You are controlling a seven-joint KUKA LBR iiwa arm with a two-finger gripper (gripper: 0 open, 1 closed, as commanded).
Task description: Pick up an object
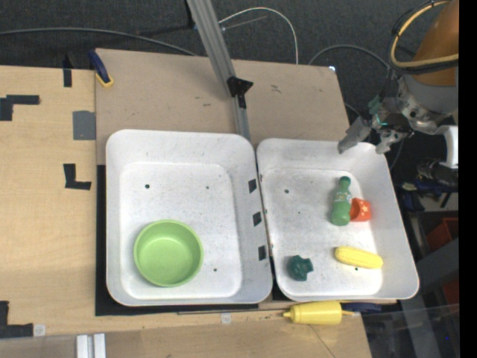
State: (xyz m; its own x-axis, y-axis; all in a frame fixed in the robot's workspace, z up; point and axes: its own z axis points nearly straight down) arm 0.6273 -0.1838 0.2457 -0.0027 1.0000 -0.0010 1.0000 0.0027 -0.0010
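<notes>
The right bin (313, 155) holds a green bottle (341, 201) lying on its side, with a small red-orange object (361, 210) touching its right side. A yellow banana-shaped piece (358, 257) lies near the front right, and a small dark green object (299, 267) sits at the front left. In the left bin (179, 148) stands a light green bowl (168, 252). My gripper (368, 142) hovers over the right bin's far right corner, well behind the bottle. Its fingers are open with nothing between them.
A yellow squeeze bottle (317, 313) lies on the bench just outside the right bin's front rim. A grey metal pole (216, 43) slants down to the gap between the bins at the back. Cables run across the dark floor behind.
</notes>
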